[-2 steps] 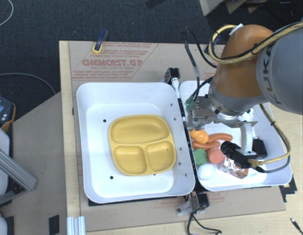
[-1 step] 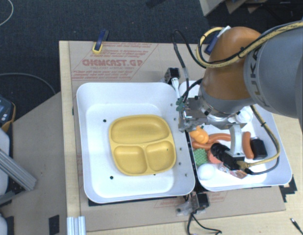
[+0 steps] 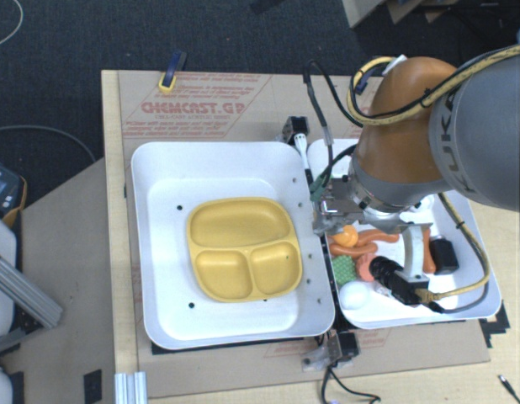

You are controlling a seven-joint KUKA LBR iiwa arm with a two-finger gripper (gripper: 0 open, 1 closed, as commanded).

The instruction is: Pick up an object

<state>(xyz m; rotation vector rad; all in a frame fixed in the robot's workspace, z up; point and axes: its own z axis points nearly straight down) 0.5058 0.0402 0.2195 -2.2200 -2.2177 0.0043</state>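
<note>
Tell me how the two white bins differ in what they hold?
The left bin holds one yellow divided tray, lying flat. The right bin holds a jumble of small things, orange, green, white and black, and the arm hangs over it. Both are shallow and white.

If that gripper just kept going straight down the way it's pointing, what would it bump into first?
Probably the curved orange plastic toy lying in the right white bin: it sits directly beneath the gripper. Depth is hard to judge from above, so the green piece beside it is possible.

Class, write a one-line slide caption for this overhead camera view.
KUKA arm reaches into cluttered right bin; yellow divided tray sits in left bin.
</note>
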